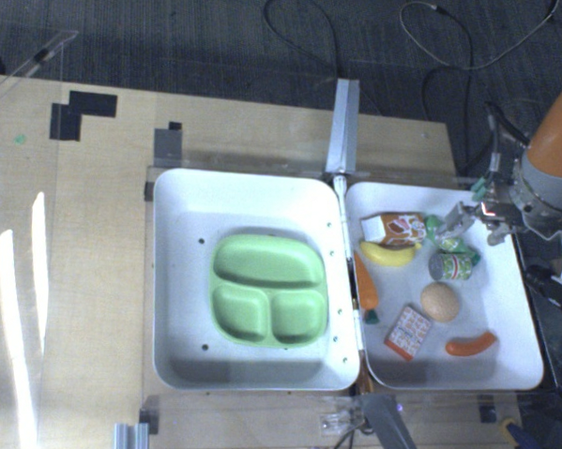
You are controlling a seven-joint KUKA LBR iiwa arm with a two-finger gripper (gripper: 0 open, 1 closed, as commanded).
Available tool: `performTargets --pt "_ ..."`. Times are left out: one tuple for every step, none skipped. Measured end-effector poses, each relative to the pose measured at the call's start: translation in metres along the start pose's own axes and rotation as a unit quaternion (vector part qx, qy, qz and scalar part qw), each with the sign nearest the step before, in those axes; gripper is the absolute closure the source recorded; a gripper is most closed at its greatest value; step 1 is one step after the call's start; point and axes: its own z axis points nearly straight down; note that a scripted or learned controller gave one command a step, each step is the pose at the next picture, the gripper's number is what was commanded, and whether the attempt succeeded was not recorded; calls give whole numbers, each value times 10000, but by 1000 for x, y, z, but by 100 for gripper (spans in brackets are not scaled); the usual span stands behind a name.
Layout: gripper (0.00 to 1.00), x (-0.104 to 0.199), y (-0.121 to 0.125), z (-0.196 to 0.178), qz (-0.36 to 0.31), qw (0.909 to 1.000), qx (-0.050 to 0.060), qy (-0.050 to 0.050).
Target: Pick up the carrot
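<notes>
The carrot (pixel 365 285) is orange with a small green tip and lies along the left wall of the right bin (pixel 525 311), pointing toward the front. My gripper (pixel 476 226) hovers over the bin's back right part, above a green can (pixel 451 265) and well to the right of the carrot. Its fingers stand open with nothing between them. The grey arm with its orange band (pixel 560 140) comes in from the right edge.
The right bin also holds a yellow banana (pixel 388 255), a red and white carton (pixel 399 228), a tan ball (pixel 439 300), a red patterned box (pixel 409 332) and an orange-red sausage (pixel 469 344). A green divided tray (pixel 268 287) sits in the left bin (pixel 180 261).
</notes>
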Motion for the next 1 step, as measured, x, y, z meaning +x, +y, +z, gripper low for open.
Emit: performTargets --pt "0 22 -54 120 922 9957 -77 -5"
